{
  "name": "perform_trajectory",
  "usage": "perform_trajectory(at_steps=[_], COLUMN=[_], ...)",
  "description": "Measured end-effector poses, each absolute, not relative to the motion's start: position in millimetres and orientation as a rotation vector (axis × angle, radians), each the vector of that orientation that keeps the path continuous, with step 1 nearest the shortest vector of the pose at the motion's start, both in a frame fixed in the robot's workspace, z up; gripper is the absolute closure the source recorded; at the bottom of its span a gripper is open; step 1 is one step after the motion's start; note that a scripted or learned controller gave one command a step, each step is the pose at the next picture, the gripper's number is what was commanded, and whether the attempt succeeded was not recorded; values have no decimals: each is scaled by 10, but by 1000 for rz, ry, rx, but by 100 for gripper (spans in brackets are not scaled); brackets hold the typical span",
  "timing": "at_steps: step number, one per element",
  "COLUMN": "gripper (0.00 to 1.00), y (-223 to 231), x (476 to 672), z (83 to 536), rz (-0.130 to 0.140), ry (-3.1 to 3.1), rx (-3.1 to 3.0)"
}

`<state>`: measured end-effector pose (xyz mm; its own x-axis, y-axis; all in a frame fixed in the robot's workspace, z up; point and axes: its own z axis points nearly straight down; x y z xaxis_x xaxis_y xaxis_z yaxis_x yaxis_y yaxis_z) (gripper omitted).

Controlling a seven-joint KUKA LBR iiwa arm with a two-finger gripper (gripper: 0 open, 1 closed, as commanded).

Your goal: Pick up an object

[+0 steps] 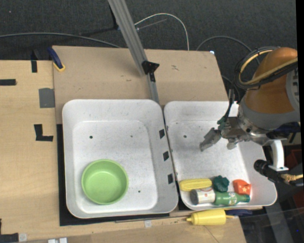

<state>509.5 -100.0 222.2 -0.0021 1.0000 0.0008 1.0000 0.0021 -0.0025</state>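
The open, empty gripper hovers over the right bin, seemingly approaching; next it must descend toward the green bottle.

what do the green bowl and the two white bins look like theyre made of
Green bowl: likely plastic, with an even lime colour, smooth matte surface and a thick rounded rim.
Left bin and right bin: probably moulded plastic, going by the rounded corners and raised lips; the finish is white with fine dark speckles, dull rather than glossy.
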Motion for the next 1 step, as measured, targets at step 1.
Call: perform_trajectory(at_steps=[1], gripper=[0], y=[-1001], x=[5095], z=[2223], rz=[2], ry=[-2222], rx=[-2218])
